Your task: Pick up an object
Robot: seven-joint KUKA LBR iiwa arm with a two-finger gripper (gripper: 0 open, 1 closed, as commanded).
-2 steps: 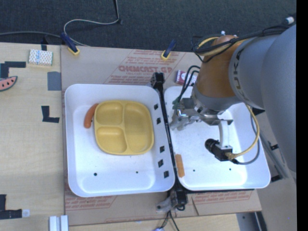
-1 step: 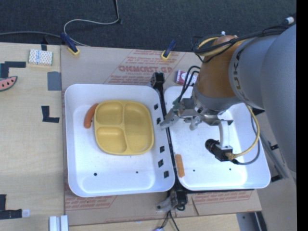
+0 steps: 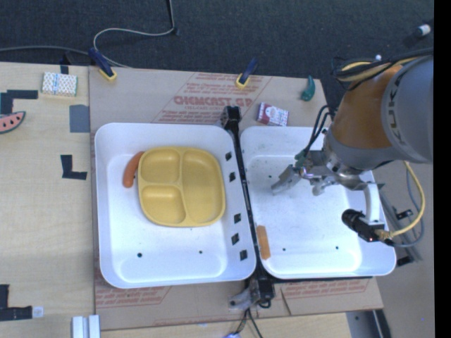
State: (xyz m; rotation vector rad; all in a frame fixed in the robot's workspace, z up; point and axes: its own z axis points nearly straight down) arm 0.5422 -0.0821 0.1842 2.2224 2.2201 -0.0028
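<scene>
Far left, the pale wooden bench (image 3: 42, 210) carries black tape marks, a small patterned sponge-like block (image 3: 59, 84) and a watermelon-slice toy (image 3: 11, 122) at the edge. Above it runs dark carpeted floor (image 3: 268, 20) with a black cable (image 3: 141, 30) looping across. Moving in, a printed cardboard sheet (image 3: 204, 97) lies under both bins, pinned by two blue-and-yellow clamps (image 3: 103, 63) along its top edge. The left bin (image 3: 169, 270) holds a yellow divided plate (image 3: 181, 186), with an orange sausage-like toy (image 3: 130, 170) touching the plate's left rim. Along the divider, just inside the right bin (image 3: 317, 259), lies a small orange carrot-like piece (image 3: 263, 241) at the lower left wall. A small red-and-white packet (image 3: 272, 114) sits on the cardboard above that bin, a green clip (image 3: 309, 88) near it. Over the right bin's middle hangs the gripper (image 3: 287, 179), fingers apart, nothing between them, well clear of the orange piece.
</scene>
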